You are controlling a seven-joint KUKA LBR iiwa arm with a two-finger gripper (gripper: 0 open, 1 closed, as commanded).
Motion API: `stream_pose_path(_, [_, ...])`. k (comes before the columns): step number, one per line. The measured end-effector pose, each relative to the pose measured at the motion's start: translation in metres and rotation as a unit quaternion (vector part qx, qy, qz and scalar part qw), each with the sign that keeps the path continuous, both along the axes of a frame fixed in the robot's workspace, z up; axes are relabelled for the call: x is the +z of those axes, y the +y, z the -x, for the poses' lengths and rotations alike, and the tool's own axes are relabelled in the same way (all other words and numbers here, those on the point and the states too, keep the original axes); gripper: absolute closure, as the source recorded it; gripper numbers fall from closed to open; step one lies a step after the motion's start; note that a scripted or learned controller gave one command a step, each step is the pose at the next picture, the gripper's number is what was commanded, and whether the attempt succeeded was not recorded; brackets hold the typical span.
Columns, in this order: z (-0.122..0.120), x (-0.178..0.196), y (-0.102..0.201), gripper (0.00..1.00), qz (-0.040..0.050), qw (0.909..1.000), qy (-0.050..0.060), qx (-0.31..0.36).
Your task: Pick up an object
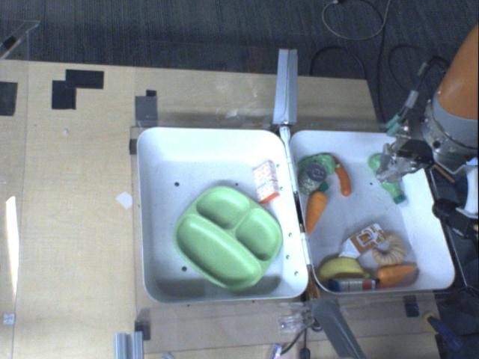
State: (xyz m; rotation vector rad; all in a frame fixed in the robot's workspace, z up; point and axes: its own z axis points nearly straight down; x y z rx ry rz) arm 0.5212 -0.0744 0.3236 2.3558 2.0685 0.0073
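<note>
Glossy green plastic tray [228, 235] in smooth white bin [161, 200]; pale matt wood bench [67, 223].

Pale wooden bench [67, 223], black squares [77, 86] on it, perhaps tape, dark cables [359, 13] behind

Arm [456, 99] cut off at right edge; green object [394, 191] partly hidden behind gripper [391, 164].
</note>
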Motion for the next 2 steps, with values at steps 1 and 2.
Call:
stream_pose_path(1, [-0.005, -0.004, 0.01, 1.0, -0.0009, 0.999, 0.001, -0.045])
stream_pose_path(2, [-0.007, 0.007, 0.011, 1.0, -0.0006, 0.9991, -0.001, -0.041])
